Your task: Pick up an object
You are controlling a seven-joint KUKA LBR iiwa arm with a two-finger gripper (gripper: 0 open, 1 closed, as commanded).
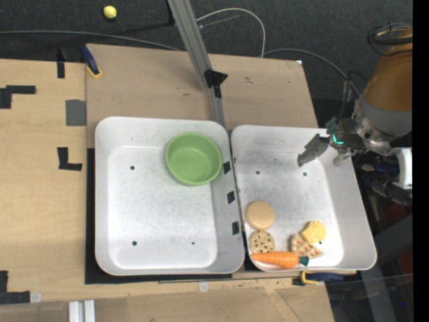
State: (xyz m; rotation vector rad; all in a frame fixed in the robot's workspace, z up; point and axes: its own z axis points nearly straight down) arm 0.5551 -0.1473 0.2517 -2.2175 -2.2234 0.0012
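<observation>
in the left bin (114, 200), a green bowl (194, 158) is sitting near the far right corner. in the right bin (348, 213), a tan bun (260, 215), a cookie (261, 240), a carrot (275, 259) and a corn piece (312, 232) are clustering along the near edge. the gripper (324, 147) is hovering over that bin's far right; whether its jaws are apart, i cannot tell.

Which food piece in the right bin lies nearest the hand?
The round tan bun; it lies higher in the bin than the cookie, carrot and corn.
</observation>
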